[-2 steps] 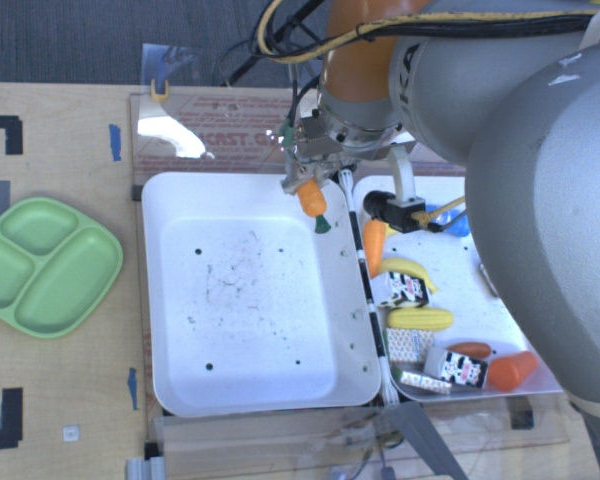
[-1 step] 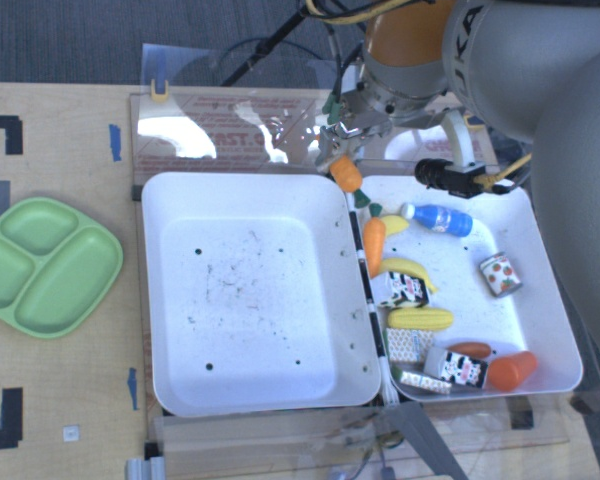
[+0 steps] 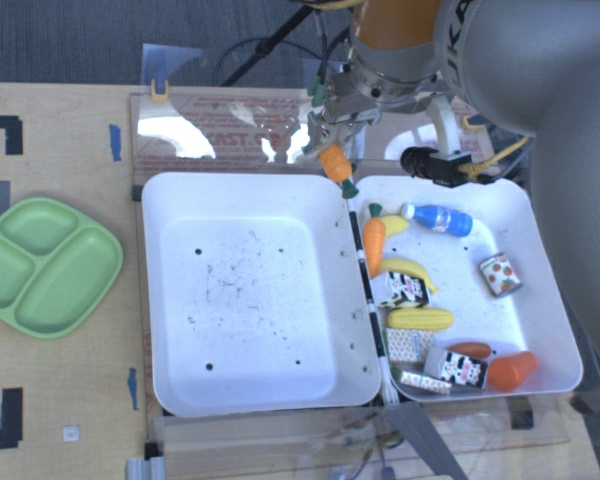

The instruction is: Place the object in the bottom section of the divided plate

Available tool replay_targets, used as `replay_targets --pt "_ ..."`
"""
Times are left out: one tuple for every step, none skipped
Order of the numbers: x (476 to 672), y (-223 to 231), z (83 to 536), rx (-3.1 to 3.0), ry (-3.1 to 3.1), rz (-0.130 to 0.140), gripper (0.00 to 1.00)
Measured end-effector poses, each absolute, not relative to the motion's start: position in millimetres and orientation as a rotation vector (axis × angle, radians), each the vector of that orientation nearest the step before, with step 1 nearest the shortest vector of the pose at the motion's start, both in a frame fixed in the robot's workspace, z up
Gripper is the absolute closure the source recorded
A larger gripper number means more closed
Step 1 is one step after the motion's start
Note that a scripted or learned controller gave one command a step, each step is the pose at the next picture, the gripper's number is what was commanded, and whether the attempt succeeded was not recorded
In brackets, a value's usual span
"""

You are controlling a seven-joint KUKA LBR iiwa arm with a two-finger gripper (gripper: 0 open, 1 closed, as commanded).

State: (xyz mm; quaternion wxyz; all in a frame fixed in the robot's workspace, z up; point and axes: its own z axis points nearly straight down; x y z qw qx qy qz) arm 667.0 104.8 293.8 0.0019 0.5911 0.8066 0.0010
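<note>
Toys crowding right bin (image 3: 555, 268): carrot (image 3: 375, 243), banana (image 3: 412, 271), bottle (image 3: 438, 219).

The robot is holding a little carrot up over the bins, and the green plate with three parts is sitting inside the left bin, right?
Not quite. The green plate is not in the left bin; the camera view shows it on the bench, left of that bin. The rest holds: the gripper has a little carrot between its fingers, above the bins' far edge.

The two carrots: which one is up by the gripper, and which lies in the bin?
The carrot at the gripper is the upper carrot, hanging above the bins' shared edge. The other carrot lies in the right bin, beside the banana.
</note>
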Motion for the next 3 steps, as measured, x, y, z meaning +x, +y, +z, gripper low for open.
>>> replay_targets --pt "650.9 149.2 208.7 1.787 2.584 0.000 1.00" --pt "613.6 75.4 206.2 1.805 2.571 -0.001 1.00" --pt "591.0 61.7 196.0 1.917 2.492 -0.002 1.00"
